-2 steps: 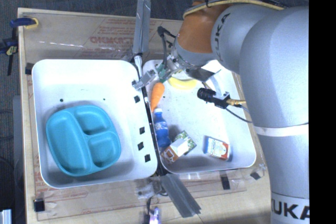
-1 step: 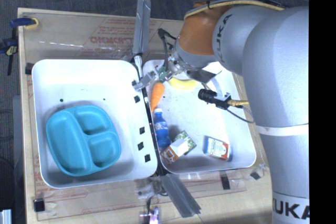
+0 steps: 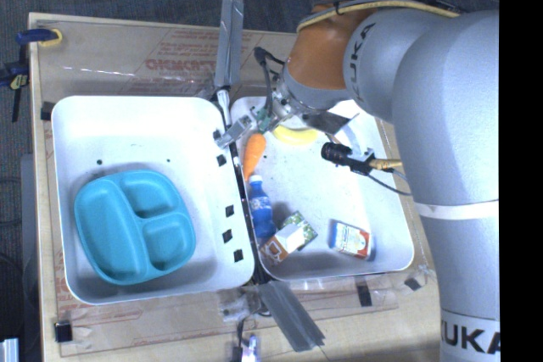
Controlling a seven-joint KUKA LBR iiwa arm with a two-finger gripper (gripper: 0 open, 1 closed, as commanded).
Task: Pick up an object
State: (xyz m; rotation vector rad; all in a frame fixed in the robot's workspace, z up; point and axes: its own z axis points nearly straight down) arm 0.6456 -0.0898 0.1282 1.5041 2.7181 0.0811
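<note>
The jaws (image 3: 246,128) sit low at the top left corner of the right bin (image 3: 392,254), just above the carrot (image 3: 253,153); whether they are apart I cannot tell. So close to the wall, they may strike it or slip off the carrot. Below lie a bottle (image 3: 260,214) and two cartons. The left bin (image 3: 68,119) holds a blue tray (image 3: 134,225).

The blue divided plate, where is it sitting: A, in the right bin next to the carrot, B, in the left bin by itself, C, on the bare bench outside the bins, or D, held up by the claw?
B: the blue divided plate lies flat in the left bin, while the carrot lies in the right bin.
</note>
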